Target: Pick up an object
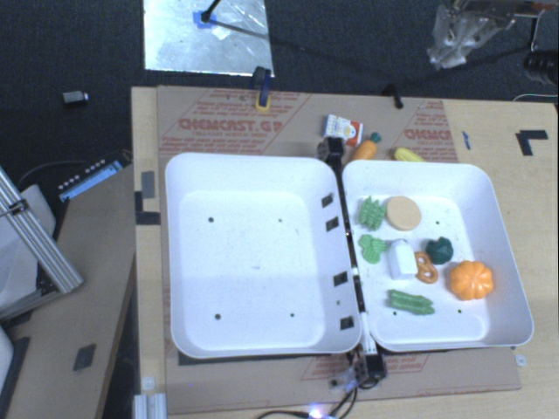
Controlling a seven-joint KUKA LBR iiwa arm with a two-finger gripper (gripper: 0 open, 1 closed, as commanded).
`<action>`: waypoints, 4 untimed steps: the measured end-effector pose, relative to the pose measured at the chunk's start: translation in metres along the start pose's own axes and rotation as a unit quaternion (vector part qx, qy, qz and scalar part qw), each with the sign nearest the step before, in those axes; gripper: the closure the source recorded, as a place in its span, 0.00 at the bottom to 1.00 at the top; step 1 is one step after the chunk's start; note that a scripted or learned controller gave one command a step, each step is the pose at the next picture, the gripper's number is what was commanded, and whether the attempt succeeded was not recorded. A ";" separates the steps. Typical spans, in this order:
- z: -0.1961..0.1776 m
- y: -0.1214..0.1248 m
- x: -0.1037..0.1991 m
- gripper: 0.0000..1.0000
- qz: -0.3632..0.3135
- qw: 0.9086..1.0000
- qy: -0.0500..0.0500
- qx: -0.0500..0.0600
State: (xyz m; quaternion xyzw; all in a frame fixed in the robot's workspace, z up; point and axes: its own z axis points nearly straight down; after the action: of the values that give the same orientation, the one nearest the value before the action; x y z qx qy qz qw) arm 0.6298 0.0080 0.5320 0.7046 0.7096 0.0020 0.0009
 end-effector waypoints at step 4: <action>0.021 0.037 -0.178 1.00 0.005 1.000 -0.002 0.002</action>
State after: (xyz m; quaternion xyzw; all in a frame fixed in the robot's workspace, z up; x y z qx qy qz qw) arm 0.6681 -0.1694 0.5107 0.7084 0.7058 -0.0004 0.0011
